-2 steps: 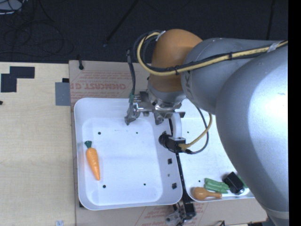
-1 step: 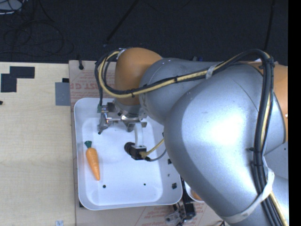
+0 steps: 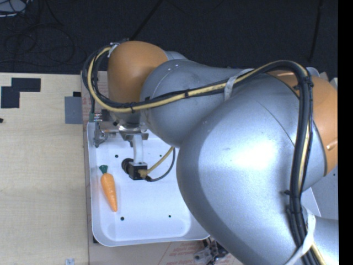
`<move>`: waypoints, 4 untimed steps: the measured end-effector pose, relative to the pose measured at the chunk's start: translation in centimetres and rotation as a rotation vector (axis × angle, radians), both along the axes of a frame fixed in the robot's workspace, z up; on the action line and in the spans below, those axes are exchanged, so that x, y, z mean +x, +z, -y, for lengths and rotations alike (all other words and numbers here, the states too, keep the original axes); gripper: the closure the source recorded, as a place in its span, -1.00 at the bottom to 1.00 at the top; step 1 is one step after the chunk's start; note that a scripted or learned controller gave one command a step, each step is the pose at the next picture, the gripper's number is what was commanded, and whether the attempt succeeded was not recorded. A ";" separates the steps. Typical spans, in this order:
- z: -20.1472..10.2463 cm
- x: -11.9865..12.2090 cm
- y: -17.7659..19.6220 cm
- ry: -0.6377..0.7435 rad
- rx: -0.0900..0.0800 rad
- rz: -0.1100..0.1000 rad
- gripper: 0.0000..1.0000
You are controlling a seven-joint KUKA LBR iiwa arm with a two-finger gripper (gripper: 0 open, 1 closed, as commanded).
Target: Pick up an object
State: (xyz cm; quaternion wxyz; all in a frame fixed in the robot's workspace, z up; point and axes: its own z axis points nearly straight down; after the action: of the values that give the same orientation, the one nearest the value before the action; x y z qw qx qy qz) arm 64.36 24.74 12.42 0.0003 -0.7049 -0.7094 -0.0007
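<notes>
A small toy carrot (image 3: 109,191), bright orange with a smooth, slightly glossy tapered body and a short dark green stub at its thick end, is lying flat on the floor of a shallow white plastic bin (image 3: 144,237). It is resting close to the bin's left wall. Its green end is pointing toward the far side of the bin, and its narrow tip is pointing toward the near rim, slanting a little to the right. Nothing is touching it.

The end effector (image 3: 117,130) is hanging over the far left corner of the same bin, beneath the orange band (image 3: 135,65) of the large grey robot arm (image 3: 248,164) that is reaching in from the right and covering much of the bin's right side. The arm's bulk and the slanted angle are hiding its working end, so I cannot tell whether the end effector is released or clenched.

The carrot is sitting nearer the camera than the end effector and slightly to its left, well apart from it, with bare white bin floor showing between the two. The bin is standing on a pale wooden desk (image 3: 38,175), which is stretching away to the left.
</notes>
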 end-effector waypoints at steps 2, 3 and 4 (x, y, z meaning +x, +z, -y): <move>0.6 -3.8 4.9 -0.003 0.002 0.006 -1.00; 0.4 -5.2 21.8 -0.003 0.004 0.012 -1.00; 0.4 -6.7 33.6 -0.004 0.003 0.010 -1.00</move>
State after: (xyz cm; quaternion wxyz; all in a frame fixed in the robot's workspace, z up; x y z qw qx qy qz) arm 57.70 24.30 45.97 -0.0019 -0.7061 -0.7081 -0.0053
